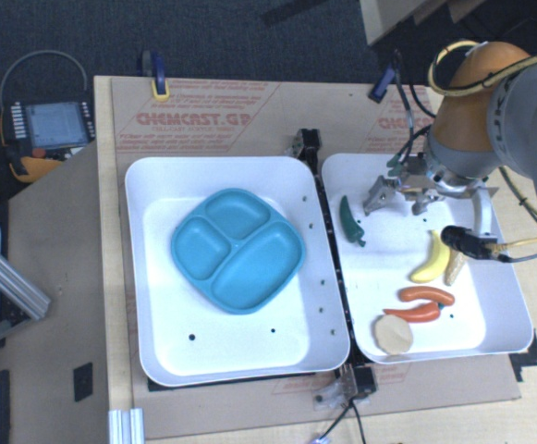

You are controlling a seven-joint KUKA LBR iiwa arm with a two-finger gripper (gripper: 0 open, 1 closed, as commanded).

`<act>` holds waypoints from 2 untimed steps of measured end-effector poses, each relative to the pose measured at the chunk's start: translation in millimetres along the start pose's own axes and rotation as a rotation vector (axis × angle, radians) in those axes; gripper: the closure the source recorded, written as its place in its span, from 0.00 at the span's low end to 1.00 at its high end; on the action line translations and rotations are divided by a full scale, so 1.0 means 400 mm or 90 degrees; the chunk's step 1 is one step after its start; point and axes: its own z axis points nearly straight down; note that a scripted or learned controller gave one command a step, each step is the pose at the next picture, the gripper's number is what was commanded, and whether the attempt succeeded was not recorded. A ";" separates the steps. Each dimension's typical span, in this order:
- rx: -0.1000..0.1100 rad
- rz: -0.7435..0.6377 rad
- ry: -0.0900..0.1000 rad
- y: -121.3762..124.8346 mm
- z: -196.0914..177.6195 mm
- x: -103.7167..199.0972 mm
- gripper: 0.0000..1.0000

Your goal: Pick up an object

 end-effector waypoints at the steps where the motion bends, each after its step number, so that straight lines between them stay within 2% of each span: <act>1: -0.001 0.000 0.000 -0.001 0.063 0.002 0.00; 2: -0.004 0.001 -0.001 0.001 0.032 0.002 1.00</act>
